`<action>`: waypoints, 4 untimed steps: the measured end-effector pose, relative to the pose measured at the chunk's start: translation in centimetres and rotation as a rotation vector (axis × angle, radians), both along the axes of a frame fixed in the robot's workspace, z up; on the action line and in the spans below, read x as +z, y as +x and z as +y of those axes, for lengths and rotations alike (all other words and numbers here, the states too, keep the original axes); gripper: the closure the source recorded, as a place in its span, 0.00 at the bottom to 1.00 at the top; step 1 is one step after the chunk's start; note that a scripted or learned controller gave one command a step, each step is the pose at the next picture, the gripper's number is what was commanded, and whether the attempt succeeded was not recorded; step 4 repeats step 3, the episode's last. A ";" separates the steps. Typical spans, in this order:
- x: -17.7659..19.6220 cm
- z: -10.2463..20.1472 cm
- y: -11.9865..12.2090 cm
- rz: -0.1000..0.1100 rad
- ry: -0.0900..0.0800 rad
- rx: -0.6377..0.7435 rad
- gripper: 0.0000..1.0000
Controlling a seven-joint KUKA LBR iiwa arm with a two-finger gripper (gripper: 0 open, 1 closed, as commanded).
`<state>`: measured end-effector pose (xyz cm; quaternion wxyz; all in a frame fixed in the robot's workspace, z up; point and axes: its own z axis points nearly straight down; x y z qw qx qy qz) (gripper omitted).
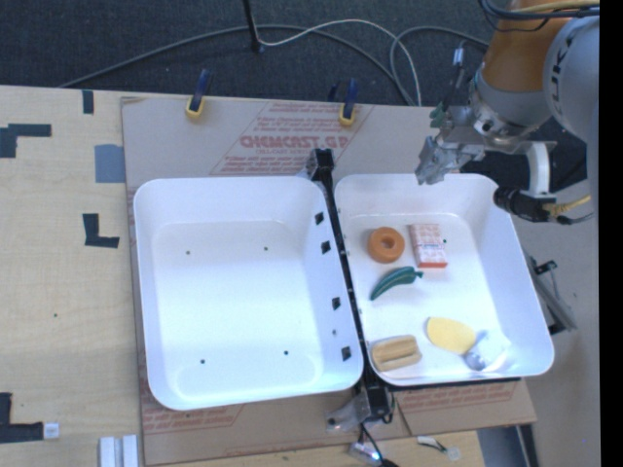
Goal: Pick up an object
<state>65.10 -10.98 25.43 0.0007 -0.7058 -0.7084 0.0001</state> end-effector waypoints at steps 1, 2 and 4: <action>-1.5 5.2 0.0 0.000 0.000 0.001 1.00; -0.8 11.0 0.1 -0.001 0.001 0.002 1.00; -1.6 17.3 0.2 0.000 0.001 0.002 1.00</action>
